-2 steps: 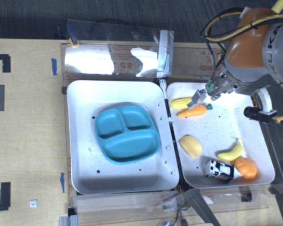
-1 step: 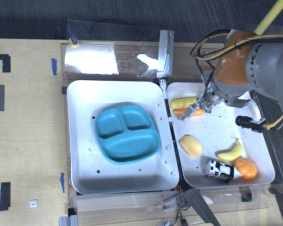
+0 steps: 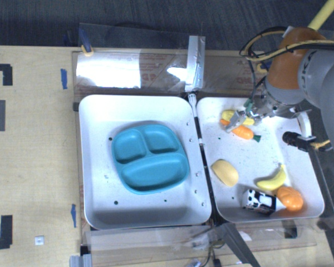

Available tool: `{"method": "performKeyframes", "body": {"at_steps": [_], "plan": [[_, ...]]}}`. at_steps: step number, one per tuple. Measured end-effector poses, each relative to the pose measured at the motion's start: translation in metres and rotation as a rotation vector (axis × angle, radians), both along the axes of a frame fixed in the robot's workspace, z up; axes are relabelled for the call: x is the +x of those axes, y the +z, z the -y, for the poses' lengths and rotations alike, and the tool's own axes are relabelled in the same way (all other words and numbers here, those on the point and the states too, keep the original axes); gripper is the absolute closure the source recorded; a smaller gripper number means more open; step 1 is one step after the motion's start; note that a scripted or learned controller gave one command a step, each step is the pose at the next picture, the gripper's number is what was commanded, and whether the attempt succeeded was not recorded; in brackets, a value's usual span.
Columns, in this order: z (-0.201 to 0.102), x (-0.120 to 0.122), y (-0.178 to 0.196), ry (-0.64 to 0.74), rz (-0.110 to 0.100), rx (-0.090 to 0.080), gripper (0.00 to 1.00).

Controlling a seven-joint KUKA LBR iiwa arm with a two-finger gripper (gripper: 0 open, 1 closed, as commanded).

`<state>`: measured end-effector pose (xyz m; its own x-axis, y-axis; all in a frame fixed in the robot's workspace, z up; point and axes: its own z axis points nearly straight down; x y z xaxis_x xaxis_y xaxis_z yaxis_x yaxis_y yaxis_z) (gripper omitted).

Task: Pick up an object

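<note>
My gripper reaches down into the far part of the right bin. Its tip is right over a small yellow toy and an orange carrot with a green end. I cannot make out whether anything is between its tips. Further forward in the same bin lie a pale yellow lemon-like piece, a banana, an orange fruit and a black-and-white toy cow.
The left bin holds a blue divided plate. A shiny clear panel stands behind the left bin. The grey arm with its orange band comes in from the upper right.
</note>
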<state>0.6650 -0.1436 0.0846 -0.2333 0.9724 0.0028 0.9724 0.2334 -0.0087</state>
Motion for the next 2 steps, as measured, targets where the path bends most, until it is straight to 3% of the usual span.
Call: {"method": "performKeyframes", "body": {"at_steps": [1,2], "plan": [[0.000,-0.002,0.009,0.002,-0.010,0.000,1.00],[-0.097,-0.013,0.107,0.012,0.023,0.001,1.00]]}}
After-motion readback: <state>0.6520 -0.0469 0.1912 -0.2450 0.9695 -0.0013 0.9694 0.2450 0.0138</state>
